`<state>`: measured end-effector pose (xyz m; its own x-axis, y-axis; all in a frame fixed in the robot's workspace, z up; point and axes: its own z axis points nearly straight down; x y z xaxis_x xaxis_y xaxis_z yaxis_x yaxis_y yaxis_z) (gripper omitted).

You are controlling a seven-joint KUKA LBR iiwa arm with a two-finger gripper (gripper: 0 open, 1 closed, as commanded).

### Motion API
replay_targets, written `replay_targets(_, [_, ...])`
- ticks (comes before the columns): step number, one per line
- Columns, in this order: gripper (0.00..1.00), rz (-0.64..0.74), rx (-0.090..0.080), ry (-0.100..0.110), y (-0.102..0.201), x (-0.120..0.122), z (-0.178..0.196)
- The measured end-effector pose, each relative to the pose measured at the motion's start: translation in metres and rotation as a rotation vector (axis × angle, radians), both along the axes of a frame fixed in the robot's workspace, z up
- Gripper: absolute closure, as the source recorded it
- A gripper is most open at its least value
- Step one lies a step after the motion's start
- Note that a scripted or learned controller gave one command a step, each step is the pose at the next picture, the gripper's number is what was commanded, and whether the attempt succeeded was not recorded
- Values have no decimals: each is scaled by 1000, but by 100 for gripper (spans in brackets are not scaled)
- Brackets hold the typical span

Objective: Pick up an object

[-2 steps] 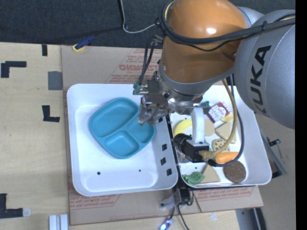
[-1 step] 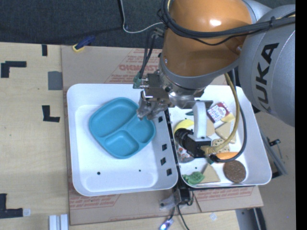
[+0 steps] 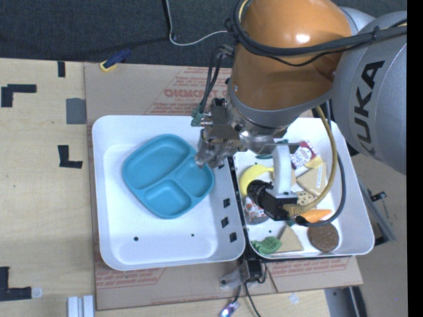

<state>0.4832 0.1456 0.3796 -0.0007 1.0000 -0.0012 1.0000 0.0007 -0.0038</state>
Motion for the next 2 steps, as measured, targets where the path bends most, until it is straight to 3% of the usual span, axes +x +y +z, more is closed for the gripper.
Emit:
replay_targets(1, [100,3,0,1,1,0,10])
replay_targets(2, [100,-6,0,-5,-73,1,30])
